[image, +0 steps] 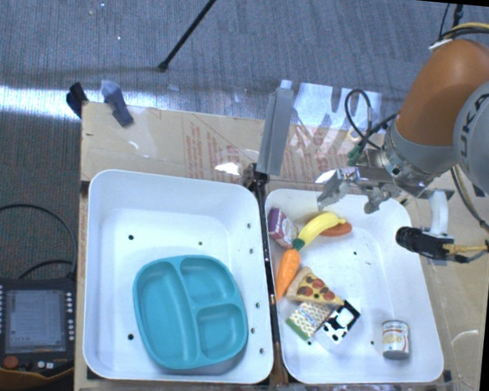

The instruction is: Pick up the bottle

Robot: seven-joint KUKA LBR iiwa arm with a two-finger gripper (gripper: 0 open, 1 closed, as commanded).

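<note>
Handheld pendant [27,324], dark with a grey screen and a black cable looping away, on the floor far left of the right bin [375,273]. Left bin [176,185], white and shallow, touching the right bin's left wall. Teal divided plate [189,313], three compartments, flat in the left bin, well apart from the right bin.

Inside the right bin, from its left wall rightward:
- purple-and-white item [282,227], against the left wall near the rear corner; kind not discernible.
- toy carrot [287,273], orange with a green top, lying along the left wall, its green end toward the rear.
- toy banana [320,225], yellow, near the rear wall, lying over an orange-red piece [340,230].
- pizza slice [315,287], left of the bin's centre, just beside the carrot.
- small patterned box [305,320] and black-and-white block [338,321], touching each other, near the front wall.
- bottle [394,338], small and stubby, pale with an orange label, on its side in the front right corner, apart from all other items.

Gripper [348,199], above the right bin's rear rim, beyond the banana and well apart from the bottle. Fingers [327,190] spread, with nothing between them. Arm [451,90], orange-banded above the wrist, reaching over the right bin's rear right corner.
</note>
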